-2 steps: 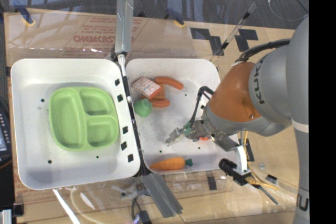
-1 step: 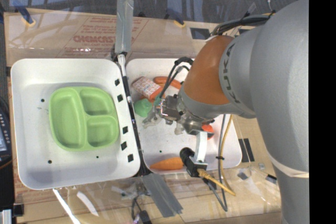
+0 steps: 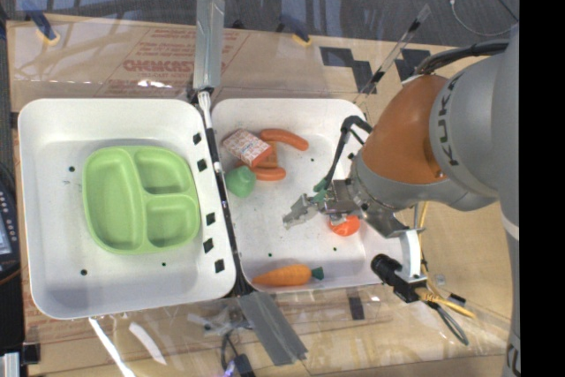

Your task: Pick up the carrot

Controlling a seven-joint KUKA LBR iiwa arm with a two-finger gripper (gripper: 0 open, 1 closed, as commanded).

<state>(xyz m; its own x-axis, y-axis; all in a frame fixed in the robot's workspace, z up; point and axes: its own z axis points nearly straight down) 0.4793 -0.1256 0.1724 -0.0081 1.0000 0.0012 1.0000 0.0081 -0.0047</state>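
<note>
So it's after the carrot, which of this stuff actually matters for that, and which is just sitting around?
Matters:
carrot, by the right bin's near wall
gripper, above the bin floor, apart from the carrot

Just sitting around:
green ball
two sausages
small box
red-orange item
green divided tray in the left bin

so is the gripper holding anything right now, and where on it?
Nothing. The gripper hangs open over bare bin floor in the right bin. The carrot lies apart from it, by the near wall.
</note>
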